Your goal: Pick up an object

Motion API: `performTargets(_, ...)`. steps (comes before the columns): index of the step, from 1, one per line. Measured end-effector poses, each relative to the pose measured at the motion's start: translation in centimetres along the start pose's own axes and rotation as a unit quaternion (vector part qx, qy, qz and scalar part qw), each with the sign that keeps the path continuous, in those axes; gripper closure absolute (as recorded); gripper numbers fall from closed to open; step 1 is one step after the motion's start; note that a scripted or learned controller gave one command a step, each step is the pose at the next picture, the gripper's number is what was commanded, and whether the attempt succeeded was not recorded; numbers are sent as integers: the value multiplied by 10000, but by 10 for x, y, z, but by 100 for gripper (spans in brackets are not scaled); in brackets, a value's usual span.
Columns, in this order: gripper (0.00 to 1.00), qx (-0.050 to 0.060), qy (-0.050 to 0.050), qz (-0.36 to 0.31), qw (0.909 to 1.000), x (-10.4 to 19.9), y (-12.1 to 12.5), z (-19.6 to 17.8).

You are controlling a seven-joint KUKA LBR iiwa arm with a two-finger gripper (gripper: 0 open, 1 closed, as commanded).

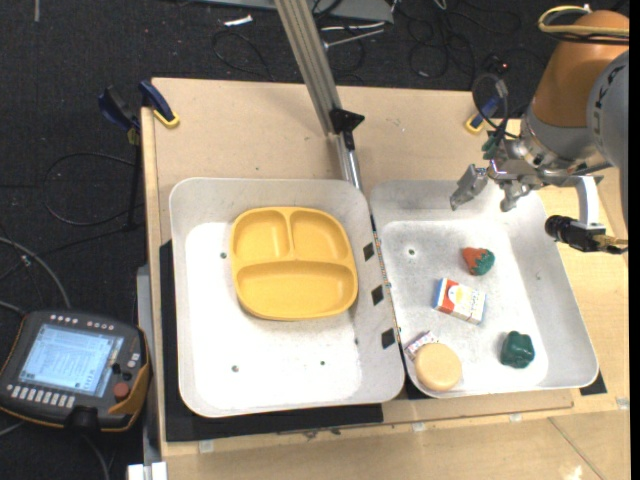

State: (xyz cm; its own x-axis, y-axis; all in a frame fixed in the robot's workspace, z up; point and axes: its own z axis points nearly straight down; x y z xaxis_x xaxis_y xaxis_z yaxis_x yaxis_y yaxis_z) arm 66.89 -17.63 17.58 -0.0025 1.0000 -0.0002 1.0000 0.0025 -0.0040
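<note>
The right bin holds a small red and green strawberry, a white, orange and blue box, a dark green toy and a round tan disc at its front left corner. My gripper hangs over the bin's far edge, above and behind the strawberry. Its two fingers stand apart, open, with nothing between them. All the objects lie untouched on the bin floor.
The left bin carries a yellow divided plate. A metal pole slants down to the bins' shared edge. Blue and yellow clamps sit at the bench corners. A teach pendant lies on the floor at left.
</note>
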Motion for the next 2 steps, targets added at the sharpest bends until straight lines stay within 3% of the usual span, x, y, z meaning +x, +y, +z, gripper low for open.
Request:
performTargets(1,0,3,3,-1,10000,9,-1,48)
performTargets(2,100,-35,-6,-1,10000,9,0,34)
